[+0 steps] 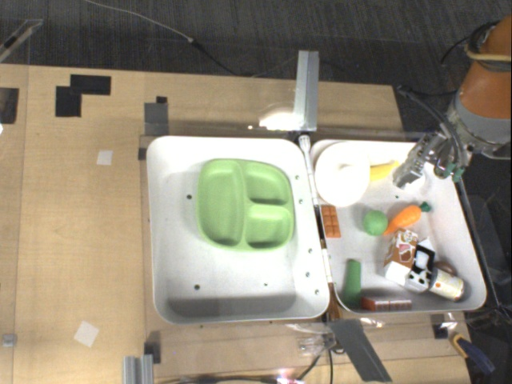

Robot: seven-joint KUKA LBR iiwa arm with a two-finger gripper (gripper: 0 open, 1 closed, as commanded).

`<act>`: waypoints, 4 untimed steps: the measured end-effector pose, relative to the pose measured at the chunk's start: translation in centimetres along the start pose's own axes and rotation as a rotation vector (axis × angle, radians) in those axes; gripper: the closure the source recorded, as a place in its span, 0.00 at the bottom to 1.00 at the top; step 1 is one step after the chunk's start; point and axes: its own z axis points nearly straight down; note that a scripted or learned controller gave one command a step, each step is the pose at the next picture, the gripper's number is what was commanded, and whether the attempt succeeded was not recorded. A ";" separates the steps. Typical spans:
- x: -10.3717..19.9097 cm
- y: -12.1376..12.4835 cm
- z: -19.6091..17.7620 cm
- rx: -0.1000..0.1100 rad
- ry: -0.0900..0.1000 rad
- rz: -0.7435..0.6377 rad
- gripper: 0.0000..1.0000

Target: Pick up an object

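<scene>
Objects for picking all lie in the right bin (474, 246), and none of them is in my grasp yet. My gripper (410, 171) hangs over the bin's far right part, tilted toward the middle. I cannot tell from this slanted view how the jaws stand. Nothing shows between them.

Just beside my tip, toward the far edge, lies a yellow piece (382, 170), partly tucked behind a white plate (342, 178) that fills the bin's far left corner. Nearer the middle sit a green ball (374, 222) and a carrot (404, 217), close together and maybe touching. Along the near right there is a brown packet (400, 247), a small white box (416, 269) and a pale bottle (448, 286) on its side, all crowded against one another. A green tube (353, 276) stands near the left wall, a dark red stick (386, 303) lies along the near edge, and an orange block (330, 222) sits by the wall that divides the bins. The left bin (172, 254) holds a green divided tray (244, 203).

I judge this to be the approach step: I am above the things, with the choice of target unsettled. The yellow piece is closest, though the plate crowds it. The next move calls for coming straight down with a gap wide enough to straddle one item, clear of its neighbours, before closing and lifting.
</scene>
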 end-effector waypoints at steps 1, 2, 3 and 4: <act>0.2 0.0 0.6 0.004 0.011 -0.001 0.00; 0.6 -2.8 14.9 0.009 0.024 0.019 0.00; 3.6 -3.9 16.9 0.001 0.002 0.061 0.00; 3.1 -3.7 15.4 -0.004 -0.017 0.056 1.00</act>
